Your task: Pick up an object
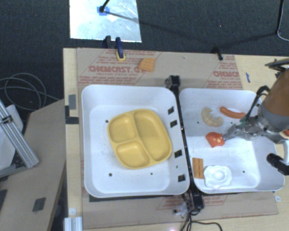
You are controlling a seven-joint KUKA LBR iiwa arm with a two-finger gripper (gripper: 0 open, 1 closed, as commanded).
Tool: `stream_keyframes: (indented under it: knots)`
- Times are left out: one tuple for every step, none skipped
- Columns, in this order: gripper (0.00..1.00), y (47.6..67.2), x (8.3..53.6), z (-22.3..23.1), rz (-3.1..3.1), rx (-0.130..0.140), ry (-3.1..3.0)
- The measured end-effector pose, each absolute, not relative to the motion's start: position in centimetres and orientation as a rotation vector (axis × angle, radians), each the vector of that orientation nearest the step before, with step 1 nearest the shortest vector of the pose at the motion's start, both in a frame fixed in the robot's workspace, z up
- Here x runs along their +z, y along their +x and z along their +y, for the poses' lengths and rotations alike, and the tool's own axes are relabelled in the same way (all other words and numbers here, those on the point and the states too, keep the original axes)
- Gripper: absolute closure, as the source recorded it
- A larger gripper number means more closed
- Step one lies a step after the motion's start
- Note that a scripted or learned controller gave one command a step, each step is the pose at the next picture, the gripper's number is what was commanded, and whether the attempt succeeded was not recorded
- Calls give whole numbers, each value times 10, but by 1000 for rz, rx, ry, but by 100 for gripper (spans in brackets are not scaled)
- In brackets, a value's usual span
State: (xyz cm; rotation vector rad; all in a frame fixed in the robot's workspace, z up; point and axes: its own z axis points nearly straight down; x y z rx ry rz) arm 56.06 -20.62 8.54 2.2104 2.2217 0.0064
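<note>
In the right bin (245,170) my gripper (228,135) reaches in from the right, and its tip touches a small red toy food piece (214,139) lying on the bin floor. A beige pastry-like piece (211,116) and an orange sausage (232,112) lie just behind the gripper. Nearer the front edge are a white fried egg (217,175) and a small brown waffle piece (198,167). The arm's grey wrist and orange band cover the bin's right side.
The left bin (94,129) holds a yellow divided plate (139,138). A tan cracker (147,64) and a yellow-and-blue clamp (119,49) sit on the bench behind the bins. Black clips line the divider (178,138) between the bins.
</note>
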Motion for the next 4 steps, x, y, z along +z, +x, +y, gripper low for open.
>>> stream_keyframes:
  knots:
    - [0,621,86,-205,2224,7,2209]
    - [0,574,88,-180,2224,0,2221]
    - [0,517,158,-176,2219,3,2218]
    - [0,487,165,-125,2230,3,2215]
